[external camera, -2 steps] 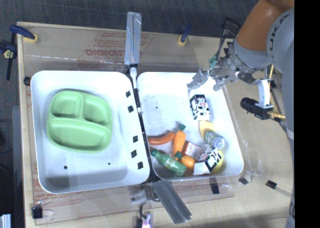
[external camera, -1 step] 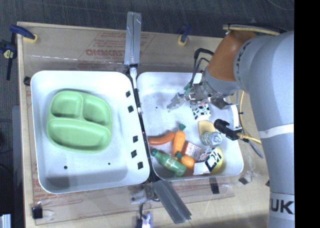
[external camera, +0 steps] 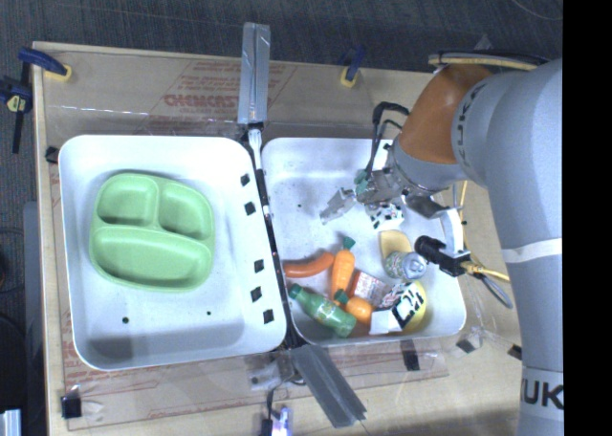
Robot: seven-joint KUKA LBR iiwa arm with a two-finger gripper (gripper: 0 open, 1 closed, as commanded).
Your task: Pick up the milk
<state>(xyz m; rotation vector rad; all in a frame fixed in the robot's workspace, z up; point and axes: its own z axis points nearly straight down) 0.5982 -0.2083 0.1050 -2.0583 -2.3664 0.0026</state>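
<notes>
The gripper (external camera: 368, 193) is hanging in the upper middle of the right bin (external camera: 316, 162); whether it is open or closed, I cannot tell. The milk (external camera: 388, 214), a cow-spotted carton, is sitting just beside it, lower right. A can (external camera: 403, 264), carrot (external camera: 341, 270) and green bottle (external camera: 323, 309) are crowding below. A good grasp probably means centring over the carton before descending, keeping clear of the can.

The bench (external camera: 143, 90) bears two white bins (external camera: 76, 233) side by side.
</notes>
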